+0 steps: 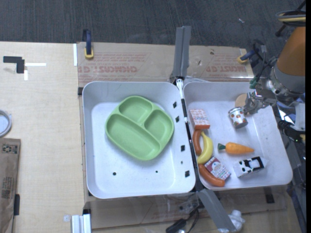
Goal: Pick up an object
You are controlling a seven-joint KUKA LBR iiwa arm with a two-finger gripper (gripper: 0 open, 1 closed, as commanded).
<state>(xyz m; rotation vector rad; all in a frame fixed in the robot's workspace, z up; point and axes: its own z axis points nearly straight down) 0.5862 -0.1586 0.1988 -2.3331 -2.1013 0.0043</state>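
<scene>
Hovering at the right bin's (272, 178) far right corner, the gripper (253, 102) sat just right of a small silver can (237, 117), nearly touching it; whether it was spread could not be told.

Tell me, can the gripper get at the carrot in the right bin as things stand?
Probably yes. The carrot lies in the open on the right bin floor, apart from the banana, with nothing on top. The gripper hangs nearby, by the small can.

The arm (291, 57) is grey with a broad orange band. Its gripper (253, 102) is metallic silver, with dark cables alongside.
</scene>
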